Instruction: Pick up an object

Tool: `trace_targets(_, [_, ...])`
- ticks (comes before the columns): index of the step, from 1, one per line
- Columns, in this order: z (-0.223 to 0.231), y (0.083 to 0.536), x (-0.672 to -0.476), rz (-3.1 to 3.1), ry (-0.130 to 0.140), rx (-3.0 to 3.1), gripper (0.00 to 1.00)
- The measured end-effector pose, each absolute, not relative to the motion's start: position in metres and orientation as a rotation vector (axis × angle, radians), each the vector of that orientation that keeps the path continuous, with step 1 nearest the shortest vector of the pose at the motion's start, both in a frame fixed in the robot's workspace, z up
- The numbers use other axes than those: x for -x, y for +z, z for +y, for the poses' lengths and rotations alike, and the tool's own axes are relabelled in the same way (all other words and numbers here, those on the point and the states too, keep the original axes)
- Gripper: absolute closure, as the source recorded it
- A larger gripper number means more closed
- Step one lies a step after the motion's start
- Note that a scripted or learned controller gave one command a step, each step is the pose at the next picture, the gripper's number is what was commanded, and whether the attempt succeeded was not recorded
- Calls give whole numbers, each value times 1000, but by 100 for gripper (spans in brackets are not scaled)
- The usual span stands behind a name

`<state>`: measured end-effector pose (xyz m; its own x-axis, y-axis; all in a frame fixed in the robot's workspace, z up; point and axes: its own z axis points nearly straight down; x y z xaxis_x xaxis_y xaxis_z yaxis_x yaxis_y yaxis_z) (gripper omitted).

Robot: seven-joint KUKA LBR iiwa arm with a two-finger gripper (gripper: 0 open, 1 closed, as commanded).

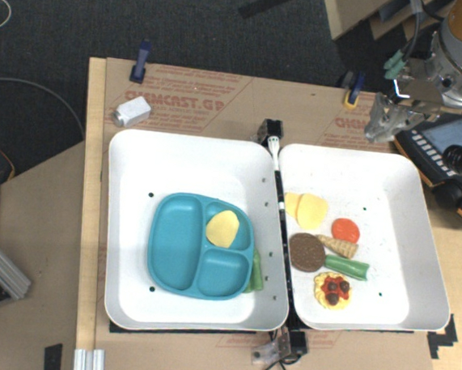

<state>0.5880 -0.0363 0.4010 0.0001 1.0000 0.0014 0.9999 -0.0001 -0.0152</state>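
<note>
The left bin [123, 210] holds a teal divided tray [178, 244] with a yellow piece [223, 229] in its two o'clock compartment. In the right bin [400, 196] toy foods cluster toward nine o'clock: a yellow slice [308, 209], a red round [345, 229], a brown disc [307, 252], a tan cone [337, 246], a green pod [347, 267] and a small pizza [333, 290]. The hand [383, 126] hovers beyond the bin's twelve o'clock rim over the tabletop [214, 105], gripping nothing; whether it is open cannot be told.

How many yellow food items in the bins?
3. One yellow piece sits in the teal divided plate in the left bin. Two overlapping yellow pieces lie in the right bin near the divider. Others could be hidden underneath.
</note>
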Motion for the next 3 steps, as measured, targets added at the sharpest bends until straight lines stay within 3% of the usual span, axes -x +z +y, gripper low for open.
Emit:
trace_targets(1, [-135, 411, -644, -2219, -1, 2236, 100])
trace_targets(2, [-123, 545, -657, -2236, -17, 2231, 100])
trace_targets(3, [-123, 547, -658, -2230, -6, 2226, 100])
